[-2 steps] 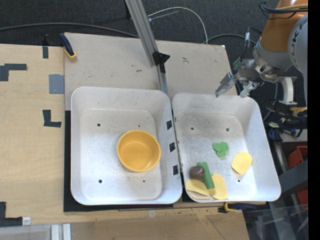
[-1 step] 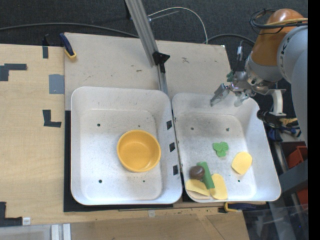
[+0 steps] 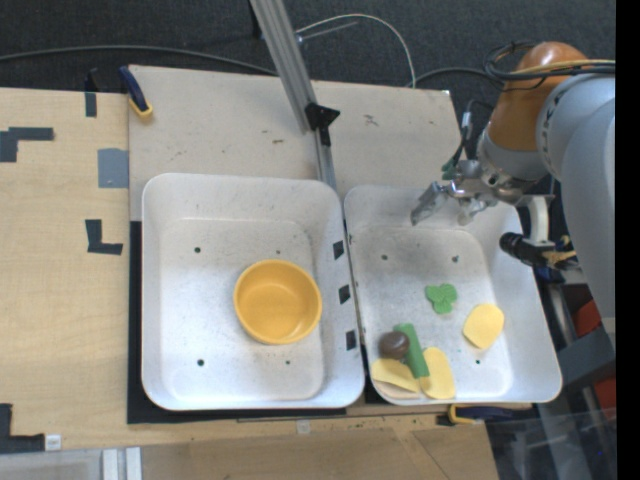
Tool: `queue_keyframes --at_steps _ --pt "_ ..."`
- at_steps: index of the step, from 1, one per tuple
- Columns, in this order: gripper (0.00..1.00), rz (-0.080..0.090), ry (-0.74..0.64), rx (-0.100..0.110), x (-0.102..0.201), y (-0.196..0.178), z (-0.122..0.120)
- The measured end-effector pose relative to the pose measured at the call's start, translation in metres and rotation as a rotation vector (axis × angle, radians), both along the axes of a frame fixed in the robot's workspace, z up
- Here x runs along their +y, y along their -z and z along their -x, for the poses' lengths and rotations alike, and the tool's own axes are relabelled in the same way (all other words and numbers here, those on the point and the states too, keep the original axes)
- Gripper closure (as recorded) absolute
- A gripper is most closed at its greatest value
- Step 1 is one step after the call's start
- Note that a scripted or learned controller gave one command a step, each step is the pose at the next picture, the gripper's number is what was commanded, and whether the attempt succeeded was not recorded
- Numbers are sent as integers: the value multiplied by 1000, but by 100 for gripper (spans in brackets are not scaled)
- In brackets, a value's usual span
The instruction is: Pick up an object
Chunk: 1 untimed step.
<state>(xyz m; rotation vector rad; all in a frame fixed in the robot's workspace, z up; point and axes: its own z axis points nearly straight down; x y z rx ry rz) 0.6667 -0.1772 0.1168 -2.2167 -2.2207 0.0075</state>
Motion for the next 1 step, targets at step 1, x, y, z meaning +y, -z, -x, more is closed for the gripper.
queue_keyframes --at_steps 1 --pt "100 1 -2 -4 1 -14 -1"
